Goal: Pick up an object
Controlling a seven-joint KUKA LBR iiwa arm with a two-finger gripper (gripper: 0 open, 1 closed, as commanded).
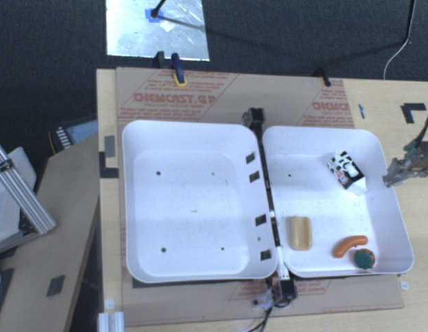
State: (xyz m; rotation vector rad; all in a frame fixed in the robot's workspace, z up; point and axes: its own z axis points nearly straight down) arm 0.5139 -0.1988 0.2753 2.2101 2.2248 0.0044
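The right bin (317, 144) holds several small objects. A black-and-white patterned carton (346, 171) lies near its upper right. A tan oblong bread-like piece (300, 232) rests near the bin's lower left. An orange sausage shape (349, 245) lies at the lower right, with a small green and orange ball (364, 259) just below it. My gripper (400, 173) sits at the right edge of the view, just outside the right bin's rim and to the right of the carton. Nothing shows between it and any object.
The left bin (189, 144) stands beside the right one, joined along a black-clipped seam (265, 199). Both rest on a cardboard sheet (200, 95) on the bench. A metal plate (157, 19) lies beyond the bench. An aluminium frame (16, 185) stands at the far left.
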